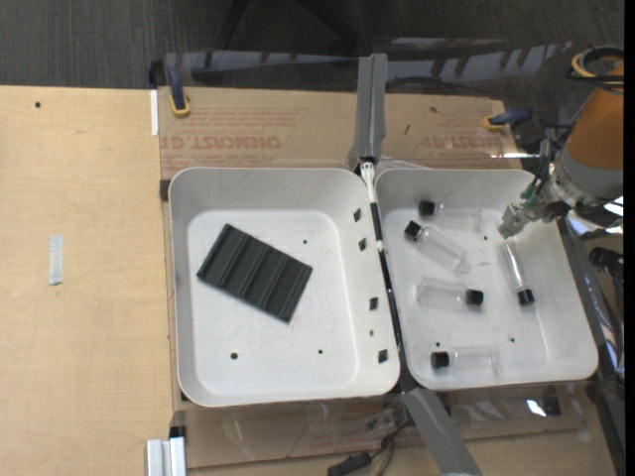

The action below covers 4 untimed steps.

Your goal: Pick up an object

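The right bin (585, 350) holds several clear vials with black caps. One vial (515, 269) lies along the right side with its cap toward the front. Another vial (434, 243) lies near the bin's back left, a third vial (448, 294) in the middle, and one more vial (464, 362) at the front. My gripper (513, 220) hangs over the back right of this bin, just behind the right-side vial, with its tip pointing down and left. In the left bin (189, 365) a flat black ribbed panel (255, 272) lies at a slant.
A grey divider bar (371, 117) runs between the bins at the back. Cardboard (258, 137) lies behind both bins, with clamps at its corners. A wooden tabletop (79, 266) stretches to the left. The arm's orange band (600, 132) stands at the right edge.
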Each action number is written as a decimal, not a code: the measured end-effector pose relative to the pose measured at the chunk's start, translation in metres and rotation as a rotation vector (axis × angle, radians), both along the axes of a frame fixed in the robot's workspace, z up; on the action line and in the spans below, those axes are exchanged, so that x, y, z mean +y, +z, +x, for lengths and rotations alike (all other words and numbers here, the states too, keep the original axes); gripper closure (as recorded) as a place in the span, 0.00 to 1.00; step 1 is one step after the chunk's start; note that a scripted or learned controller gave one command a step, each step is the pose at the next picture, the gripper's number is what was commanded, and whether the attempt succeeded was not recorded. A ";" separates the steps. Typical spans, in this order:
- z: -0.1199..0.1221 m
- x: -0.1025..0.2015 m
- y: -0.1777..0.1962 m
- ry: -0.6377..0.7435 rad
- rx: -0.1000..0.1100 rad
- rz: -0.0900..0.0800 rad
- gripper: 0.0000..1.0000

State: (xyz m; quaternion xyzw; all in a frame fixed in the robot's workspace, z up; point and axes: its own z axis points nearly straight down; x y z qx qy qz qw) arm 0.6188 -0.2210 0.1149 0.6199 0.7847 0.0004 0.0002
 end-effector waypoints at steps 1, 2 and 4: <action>0.012 0.099 0.067 0.079 -0.001 -0.001 1.00; 0.012 0.099 0.067 0.078 -0.001 -0.001 0.00; 0.037 0.021 0.027 0.122 -0.002 -0.002 0.00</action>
